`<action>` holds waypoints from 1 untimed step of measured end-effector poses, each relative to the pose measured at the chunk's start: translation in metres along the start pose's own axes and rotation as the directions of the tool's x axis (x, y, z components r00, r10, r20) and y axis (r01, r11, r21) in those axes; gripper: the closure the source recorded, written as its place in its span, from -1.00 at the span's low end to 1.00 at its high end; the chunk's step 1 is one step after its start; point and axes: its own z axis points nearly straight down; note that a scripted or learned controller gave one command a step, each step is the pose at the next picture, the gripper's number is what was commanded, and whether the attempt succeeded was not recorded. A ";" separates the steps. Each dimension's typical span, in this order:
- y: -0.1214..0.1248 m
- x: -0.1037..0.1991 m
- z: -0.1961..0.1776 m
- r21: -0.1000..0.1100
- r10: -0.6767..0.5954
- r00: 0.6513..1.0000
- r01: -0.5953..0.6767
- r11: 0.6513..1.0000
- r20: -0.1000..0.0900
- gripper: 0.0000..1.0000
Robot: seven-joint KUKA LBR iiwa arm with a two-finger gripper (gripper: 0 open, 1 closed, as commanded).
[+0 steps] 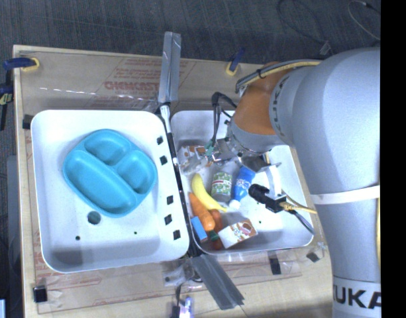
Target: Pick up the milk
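Note:
The milk is a small white carton with a red and brown print. It lies on its side near the front wall of the right bin. My gripper hangs low over the back of that bin, under the grey wrist and its orange band. It is well behind the carton, with the other groceries between them. Nothing shows between its tips.
A banana, an orange carrot, a green can, a blue bottle and a crinkly packet crowd the right bin. The left bin holds a blue divided plate and a small dark round thing.

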 end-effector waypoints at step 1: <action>-0.020 -0.063 -0.085 -0.001 -0.023 1.000 0.023 1.000 -0.001 -1.00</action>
